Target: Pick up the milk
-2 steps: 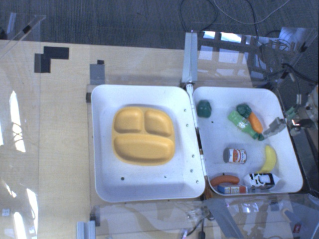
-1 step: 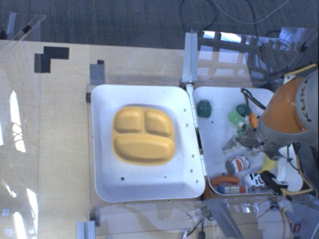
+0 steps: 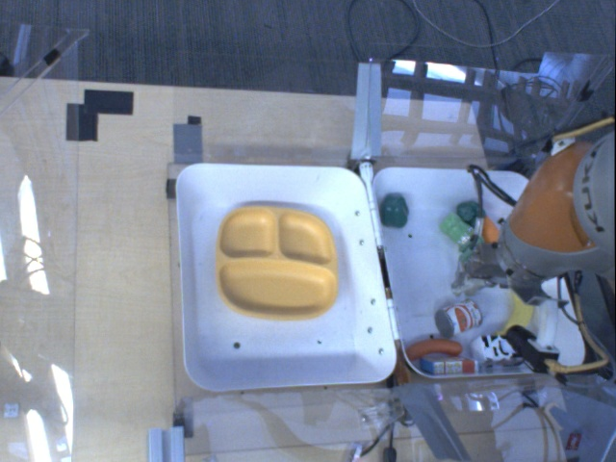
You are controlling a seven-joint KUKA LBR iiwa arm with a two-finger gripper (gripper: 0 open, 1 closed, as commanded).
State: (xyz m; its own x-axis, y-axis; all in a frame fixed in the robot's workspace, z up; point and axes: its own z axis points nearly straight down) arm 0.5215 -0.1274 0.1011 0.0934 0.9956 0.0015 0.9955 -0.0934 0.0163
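A light wooden table (image 3: 106, 287) carried two shallow white bins side by side. The left bin (image 3: 207, 354) held a yellow three-part tray (image 3: 278, 261) near its middle, with two small sections at twelve o'clock and one wide section at six o'clock.

The right bin (image 3: 423, 268) was cluttered. A dark green lump (image 3: 393, 209) lay near its eleven o'clock corner. A bright green item (image 3: 457, 226) and a smaller teal one (image 3: 469, 211) sat toward one o'clock. An orange dish (image 3: 417, 358) lay along the bin's six o'clock edge, with a red and white packet (image 3: 452, 365) beside it.

The milk (image 3: 459, 318), a small white bottle with a red band, lay tilted on its side toward five o'clock in the right bin, just above the orange dish.

The arm (image 3: 563, 210), grey with an orange band, reached in from three o'clock. Its claw (image 3: 476, 275) hung over the right bin, just at the milk's one o'clock side, apparently apart from it. Whether the claw was released or clenched could not be told from this angle.

Black cables (image 3: 423, 12) looped on the dark floor (image 3: 192, 17) at twelve o'clock.
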